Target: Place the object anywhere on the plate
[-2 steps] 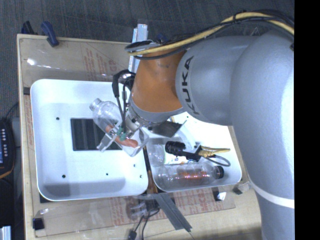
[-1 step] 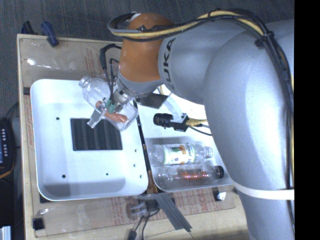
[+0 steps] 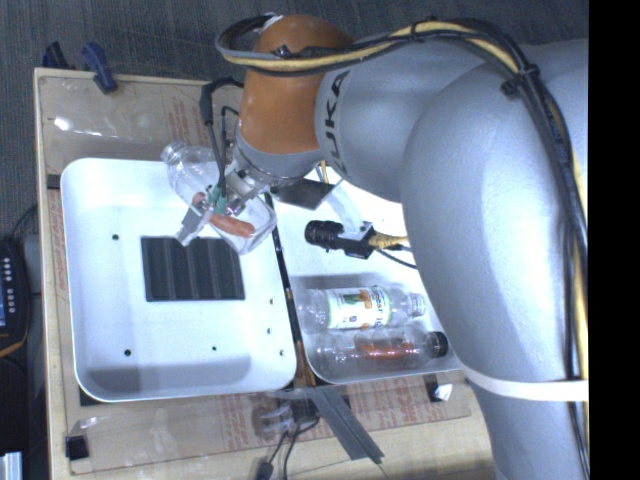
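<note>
A dark ridged rectangular plate [image 3: 193, 268] lies flat in the middle of the left bin [image 3: 100, 298]. My gripper [image 3: 215, 208] hangs over that bin's upper right part, just above and to the right of the plate. It is shut on a clear plastic bottle [image 3: 190, 173] that lies tilted across the fingers, with a reddish patch at its lower end. The bottle's neck points up and left, over the bin's far rim. One grey fingertip [image 3: 190, 232] pokes out close to the plate's top edge.
The right bin [image 3: 320, 368] holds two clear bottles lying on their sides, one with a green-and-white label [image 3: 360, 308] and one with a dark cap [image 3: 385, 348]. A black cylindrical part [image 3: 335, 236] juts out beside the wrist. The arm's bulk covers the right side.
</note>
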You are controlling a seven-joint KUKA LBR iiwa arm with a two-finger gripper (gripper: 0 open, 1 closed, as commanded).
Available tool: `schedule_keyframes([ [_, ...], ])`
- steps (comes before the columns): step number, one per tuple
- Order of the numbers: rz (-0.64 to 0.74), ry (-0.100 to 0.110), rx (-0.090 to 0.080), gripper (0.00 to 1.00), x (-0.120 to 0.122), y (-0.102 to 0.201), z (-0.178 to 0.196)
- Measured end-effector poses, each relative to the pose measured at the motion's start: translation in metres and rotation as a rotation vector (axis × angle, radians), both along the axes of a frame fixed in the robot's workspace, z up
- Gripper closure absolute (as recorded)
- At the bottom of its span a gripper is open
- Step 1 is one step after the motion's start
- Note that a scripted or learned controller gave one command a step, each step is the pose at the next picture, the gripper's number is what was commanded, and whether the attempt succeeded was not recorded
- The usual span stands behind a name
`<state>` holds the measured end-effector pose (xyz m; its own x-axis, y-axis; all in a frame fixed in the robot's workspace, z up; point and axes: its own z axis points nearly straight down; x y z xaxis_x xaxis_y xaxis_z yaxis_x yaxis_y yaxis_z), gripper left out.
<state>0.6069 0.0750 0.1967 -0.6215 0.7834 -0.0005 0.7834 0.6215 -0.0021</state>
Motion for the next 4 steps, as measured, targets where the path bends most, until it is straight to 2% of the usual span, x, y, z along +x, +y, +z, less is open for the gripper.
schedule_keyframes([
  [1, 0.251, 0.006, 0.001, 1.00, -0.020, 0.018, -0.007],
  [2, 0.186, 0.001, 0.000, 1.00, 0.006, -0.026, -0.005],
  [3, 0.318, -0.002, 0.001, 1.00, 0.023, -0.099, 0.003],
  [4, 0.564, 0.005, 0.003, 1.00, -0.012, -0.035, -0.006],
])
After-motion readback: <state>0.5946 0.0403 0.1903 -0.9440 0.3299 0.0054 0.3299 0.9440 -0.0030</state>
